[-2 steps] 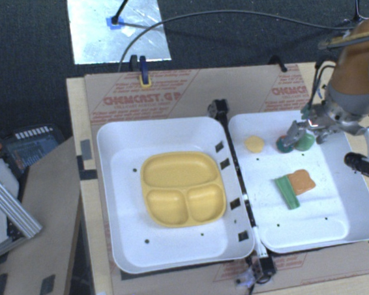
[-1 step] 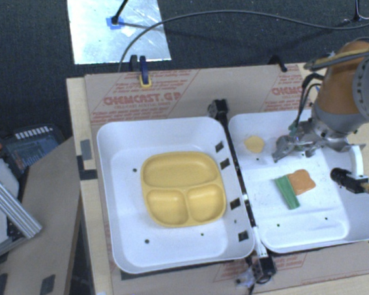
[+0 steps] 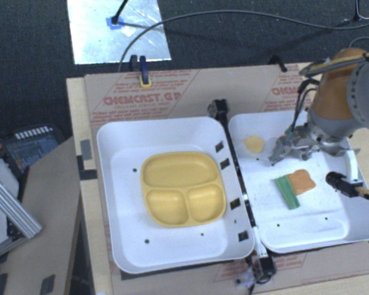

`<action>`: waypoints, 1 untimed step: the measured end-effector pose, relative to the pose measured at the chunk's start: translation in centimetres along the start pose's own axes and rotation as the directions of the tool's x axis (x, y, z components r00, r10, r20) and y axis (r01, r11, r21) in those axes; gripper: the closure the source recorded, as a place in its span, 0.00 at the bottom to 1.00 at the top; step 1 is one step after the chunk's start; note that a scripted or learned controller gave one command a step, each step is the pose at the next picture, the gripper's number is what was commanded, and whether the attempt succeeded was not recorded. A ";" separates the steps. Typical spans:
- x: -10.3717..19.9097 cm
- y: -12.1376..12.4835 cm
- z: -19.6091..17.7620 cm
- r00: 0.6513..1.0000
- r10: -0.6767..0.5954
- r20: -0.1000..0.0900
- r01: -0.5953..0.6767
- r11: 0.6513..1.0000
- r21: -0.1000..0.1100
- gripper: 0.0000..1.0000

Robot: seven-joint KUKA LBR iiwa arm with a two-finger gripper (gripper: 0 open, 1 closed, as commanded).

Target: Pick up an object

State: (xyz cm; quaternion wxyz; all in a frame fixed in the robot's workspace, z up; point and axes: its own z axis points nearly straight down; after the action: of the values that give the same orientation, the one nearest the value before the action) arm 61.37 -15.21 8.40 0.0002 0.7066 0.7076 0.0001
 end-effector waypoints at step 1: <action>0.0 0.1 -1.2 1.000 0.001 0.001 -0.001 1.000 -0.004 1.00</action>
State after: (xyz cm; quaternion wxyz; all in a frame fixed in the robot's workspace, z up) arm 61.49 -15.25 9.60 0.0021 0.7068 0.7074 0.0012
